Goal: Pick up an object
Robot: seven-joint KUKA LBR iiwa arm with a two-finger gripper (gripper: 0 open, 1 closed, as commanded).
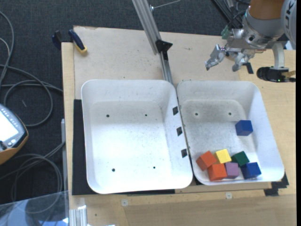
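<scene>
Gripper point(226, 59) open, empty, above right bin point(263, 108). Lone blue cube point(243, 127): likely light, rigid; pinch opposite flat faces.

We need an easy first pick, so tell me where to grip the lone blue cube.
Grip the lone blue cube by two opposite side faces, coming straight down. It sits flat, apart from the cluster, though the right bin wall is fairly near.
</scene>
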